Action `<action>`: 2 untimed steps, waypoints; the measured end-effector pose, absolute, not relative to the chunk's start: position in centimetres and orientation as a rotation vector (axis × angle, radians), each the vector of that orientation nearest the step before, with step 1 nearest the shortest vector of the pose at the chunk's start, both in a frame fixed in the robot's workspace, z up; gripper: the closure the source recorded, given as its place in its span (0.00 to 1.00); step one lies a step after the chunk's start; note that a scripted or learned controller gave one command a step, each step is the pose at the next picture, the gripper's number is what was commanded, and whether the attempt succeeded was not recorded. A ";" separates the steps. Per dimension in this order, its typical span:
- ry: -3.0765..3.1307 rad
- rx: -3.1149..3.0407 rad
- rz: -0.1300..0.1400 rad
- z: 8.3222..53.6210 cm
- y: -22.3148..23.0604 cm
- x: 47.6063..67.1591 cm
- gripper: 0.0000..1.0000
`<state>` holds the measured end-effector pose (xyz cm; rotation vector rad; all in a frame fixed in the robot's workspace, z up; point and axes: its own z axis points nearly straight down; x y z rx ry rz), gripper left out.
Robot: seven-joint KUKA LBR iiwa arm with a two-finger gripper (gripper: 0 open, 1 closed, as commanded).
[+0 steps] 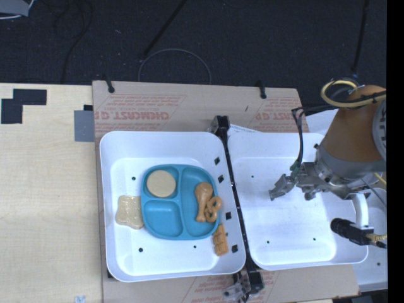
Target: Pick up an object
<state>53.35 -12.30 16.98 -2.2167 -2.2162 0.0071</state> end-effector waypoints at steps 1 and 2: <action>-2.217 -2.217 0.006 12.3 -12.4 53.9 0.00; -2.211 -2.223 0.005 13.5 -12.6 53.9 1.00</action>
